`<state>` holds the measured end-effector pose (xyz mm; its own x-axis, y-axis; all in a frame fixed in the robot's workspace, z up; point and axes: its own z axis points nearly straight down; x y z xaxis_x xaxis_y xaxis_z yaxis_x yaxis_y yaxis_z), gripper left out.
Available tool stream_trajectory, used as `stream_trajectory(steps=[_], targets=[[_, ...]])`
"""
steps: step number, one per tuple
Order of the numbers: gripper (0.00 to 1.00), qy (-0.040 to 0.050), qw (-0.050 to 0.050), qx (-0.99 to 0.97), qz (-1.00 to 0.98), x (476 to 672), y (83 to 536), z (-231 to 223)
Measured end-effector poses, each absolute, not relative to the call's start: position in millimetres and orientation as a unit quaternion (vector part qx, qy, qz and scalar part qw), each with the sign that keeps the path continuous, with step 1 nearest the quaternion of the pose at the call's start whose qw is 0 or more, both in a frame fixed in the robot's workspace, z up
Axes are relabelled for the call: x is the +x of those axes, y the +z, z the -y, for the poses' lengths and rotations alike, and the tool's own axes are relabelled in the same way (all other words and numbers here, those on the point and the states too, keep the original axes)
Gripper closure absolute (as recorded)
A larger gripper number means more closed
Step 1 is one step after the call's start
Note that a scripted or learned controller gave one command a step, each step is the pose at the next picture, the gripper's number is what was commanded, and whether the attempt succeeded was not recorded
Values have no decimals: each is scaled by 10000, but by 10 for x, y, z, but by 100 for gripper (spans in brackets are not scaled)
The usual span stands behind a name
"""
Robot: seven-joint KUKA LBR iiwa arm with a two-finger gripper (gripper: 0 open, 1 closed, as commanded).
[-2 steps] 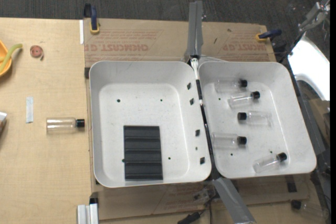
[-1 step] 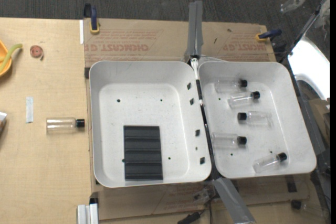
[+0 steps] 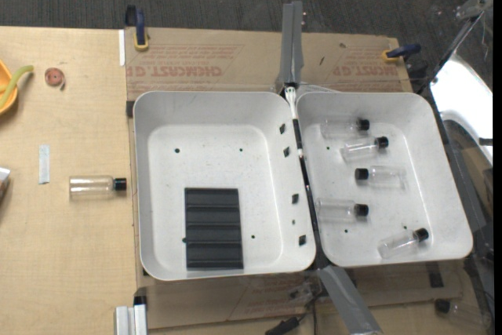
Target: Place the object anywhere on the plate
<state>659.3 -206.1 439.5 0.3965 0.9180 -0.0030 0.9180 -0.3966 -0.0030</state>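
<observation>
A dark ribbed rectangular plate (image 3: 212,229) lies flat in the front part of the left white bin (image 3: 157,137). The right white bin (image 3: 439,169) holds several clear vials with black caps, all lying on their sides. One vial (image 3: 349,125) is at the back, another (image 3: 366,147) just in front of it, and a third (image 3: 401,242) sits near the front right corner. All the vials are apart from the plate, with the wall between the two bins separating them.
One more clear vial (image 3: 96,184) lies on the wooden bench left of the bins. A yellow object (image 3: 8,86) and a small round disc (image 3: 53,76) sit at the far left. Clamps (image 3: 140,29) hold the cardboard sheet (image 3: 204,63). A pale rounded body (image 3: 469,102) stands at the right edge.
</observation>
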Motion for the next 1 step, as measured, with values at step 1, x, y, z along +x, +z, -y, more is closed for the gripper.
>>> stream_trajectory(steps=[1], targets=[[0,26,7,-8852,4652,6594,4395,1362]])
